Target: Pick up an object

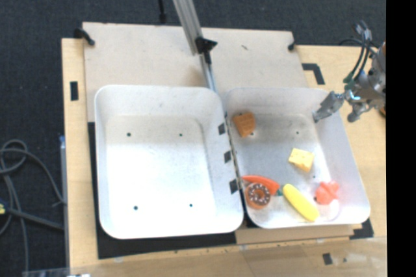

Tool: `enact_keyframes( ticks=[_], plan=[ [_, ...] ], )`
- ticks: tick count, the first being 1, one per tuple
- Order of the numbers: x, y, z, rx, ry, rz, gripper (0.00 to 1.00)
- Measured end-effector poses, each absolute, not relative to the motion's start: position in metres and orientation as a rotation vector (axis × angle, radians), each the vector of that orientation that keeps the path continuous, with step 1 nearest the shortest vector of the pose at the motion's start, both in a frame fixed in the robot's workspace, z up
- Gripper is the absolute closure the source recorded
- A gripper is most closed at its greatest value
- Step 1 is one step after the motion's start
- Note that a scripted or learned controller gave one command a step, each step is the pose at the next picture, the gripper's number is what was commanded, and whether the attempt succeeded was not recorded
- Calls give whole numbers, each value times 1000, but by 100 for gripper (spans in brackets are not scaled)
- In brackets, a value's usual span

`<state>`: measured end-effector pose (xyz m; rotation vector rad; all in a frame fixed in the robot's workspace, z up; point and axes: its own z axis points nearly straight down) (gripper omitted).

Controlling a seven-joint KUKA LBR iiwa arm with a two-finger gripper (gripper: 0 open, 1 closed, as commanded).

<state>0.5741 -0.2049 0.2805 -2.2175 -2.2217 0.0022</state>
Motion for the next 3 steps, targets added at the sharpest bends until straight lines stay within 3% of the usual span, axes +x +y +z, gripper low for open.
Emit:
enact_keyframes(
  ticks=[1, 3],
  plan=[
    [575, -205, 283, -2219, -2227, -1, 0],
    [570, -198, 195, -2224, -2218, 5, 0]
  ],
)
